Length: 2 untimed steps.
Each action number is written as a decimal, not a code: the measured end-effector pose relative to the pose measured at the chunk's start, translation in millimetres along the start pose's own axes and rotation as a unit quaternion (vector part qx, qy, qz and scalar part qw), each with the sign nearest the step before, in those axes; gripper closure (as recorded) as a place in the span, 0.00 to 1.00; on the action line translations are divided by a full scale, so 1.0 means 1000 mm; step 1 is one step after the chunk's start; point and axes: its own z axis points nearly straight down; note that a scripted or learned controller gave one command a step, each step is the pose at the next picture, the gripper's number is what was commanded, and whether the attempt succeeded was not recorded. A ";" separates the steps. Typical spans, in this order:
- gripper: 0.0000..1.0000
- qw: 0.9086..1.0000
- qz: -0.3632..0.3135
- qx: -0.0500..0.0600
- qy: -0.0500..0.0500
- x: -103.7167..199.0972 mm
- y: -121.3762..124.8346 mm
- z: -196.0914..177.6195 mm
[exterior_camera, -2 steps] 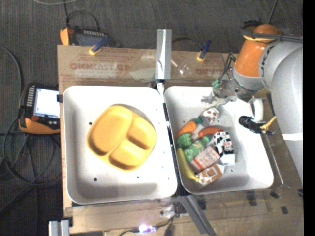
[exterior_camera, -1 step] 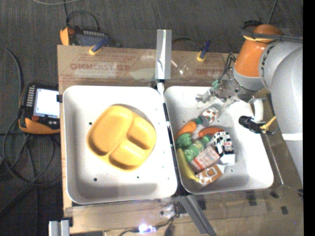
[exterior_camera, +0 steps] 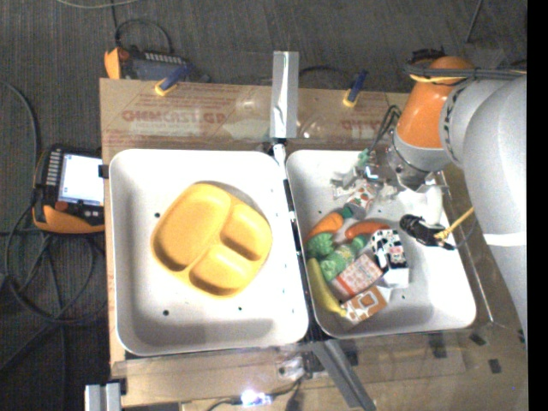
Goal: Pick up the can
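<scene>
Although the gripper [exterior_camera: 370, 178] hangs over the right bin's [exterior_camera: 458, 306] far corner, I cannot tell its state (too blurred), nor pick out the can in the clutter just beside it; grabbing a neighbour seems the risk. Two bins: one yellow tray [exterior_camera: 214, 238] in the left bin [exterior_camera: 137, 315], one banana [exterior_camera: 321, 288]

Can [exterior_camera: 358, 274] showing a reddish label, apparently lying on its side at a slant. It is resting in the right bin [exterior_camera: 445, 311], crowded by toy food on all sides; details blurring out.
</scene>
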 end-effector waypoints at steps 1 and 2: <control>1.00 1.000 0.000 -0.001 0.000 0.000 0.001 -0.010; 1.00 1.000 -0.016 0.007 0.002 0.098 -0.016 -0.147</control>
